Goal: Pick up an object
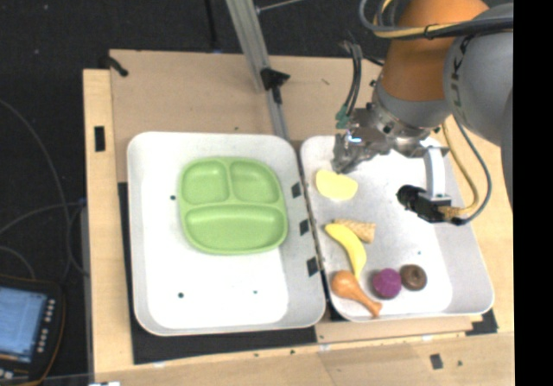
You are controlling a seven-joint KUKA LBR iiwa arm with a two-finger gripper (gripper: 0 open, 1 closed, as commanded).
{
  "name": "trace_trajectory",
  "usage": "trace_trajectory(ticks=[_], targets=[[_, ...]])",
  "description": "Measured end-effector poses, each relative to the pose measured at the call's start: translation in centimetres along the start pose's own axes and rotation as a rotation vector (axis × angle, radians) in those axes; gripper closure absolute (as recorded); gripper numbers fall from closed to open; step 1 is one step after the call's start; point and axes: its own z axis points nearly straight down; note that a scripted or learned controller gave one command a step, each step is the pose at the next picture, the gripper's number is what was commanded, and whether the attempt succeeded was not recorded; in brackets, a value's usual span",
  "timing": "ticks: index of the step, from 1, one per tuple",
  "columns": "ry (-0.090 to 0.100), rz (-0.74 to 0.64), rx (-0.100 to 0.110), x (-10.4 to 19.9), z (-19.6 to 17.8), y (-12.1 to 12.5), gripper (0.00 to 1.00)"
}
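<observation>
- Jaws: state cannot be told; the gripper (349,149) is hovering at the right bin's (458,246) far-left corner.
- Nearest object, a pale yellow slice (336,186), is lying just beneath it.
- Nothing is being lifted; the pick is remaining to do.

Light: even, from above, moderately bright | Glare: white bins (216,306) slightly washed out | Shadows: soft and short under the objects | Focus: mild blur everywhere, fine details grainy | Surroundings: floor is dark
</observation>
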Motion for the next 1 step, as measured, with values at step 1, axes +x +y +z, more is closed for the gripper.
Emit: trace_trajectory(ticks=[1], targets=[[0.001, -0.002, 0.0, 5.07, -0.82, -1.28, 1.0]])
